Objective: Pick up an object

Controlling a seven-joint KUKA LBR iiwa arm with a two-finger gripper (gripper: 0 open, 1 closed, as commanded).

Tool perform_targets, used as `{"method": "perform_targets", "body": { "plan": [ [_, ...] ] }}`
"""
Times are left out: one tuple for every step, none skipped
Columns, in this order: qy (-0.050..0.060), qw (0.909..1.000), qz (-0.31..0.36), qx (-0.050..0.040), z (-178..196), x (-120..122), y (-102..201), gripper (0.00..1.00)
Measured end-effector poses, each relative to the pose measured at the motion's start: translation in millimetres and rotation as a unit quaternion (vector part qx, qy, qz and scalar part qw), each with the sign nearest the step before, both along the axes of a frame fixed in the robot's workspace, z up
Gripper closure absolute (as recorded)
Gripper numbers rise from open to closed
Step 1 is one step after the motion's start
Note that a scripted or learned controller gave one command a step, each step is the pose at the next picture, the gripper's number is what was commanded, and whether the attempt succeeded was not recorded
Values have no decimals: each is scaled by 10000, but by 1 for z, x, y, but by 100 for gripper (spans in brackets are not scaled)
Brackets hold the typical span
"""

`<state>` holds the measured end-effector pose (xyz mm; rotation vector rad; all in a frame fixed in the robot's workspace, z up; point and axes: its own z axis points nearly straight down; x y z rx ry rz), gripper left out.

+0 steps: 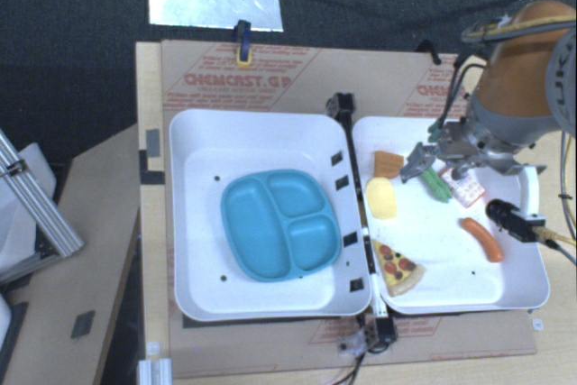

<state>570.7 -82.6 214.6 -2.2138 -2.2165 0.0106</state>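
My gripper (436,167) is over the back of the right bin (527,288), open, its fingers spread above a green object (438,186) that lies on the bin floor. Nothing is held between them. Just right of the green object lies a small white and red packet (469,190). An orange-brown square piece (388,163) sits left of the gripper, with a yellow rounded object (381,197) just in front of it. A red sausage (482,239) lies toward the bin's right side. A pizza slice (398,267) rests at the front left corner.
The left bin (194,194) holds a blue divided plate (278,223). A black divider strip (353,194) runs between the two bins. The grey arm with its orange band (527,59) comes in from the right above the right bin's far edge.
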Motion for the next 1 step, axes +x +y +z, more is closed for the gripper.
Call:
{"method": "perform_targets", "body": {
  "plan": [
    [-63,10000,9,-6,6,3,0,0]
  ]
}}
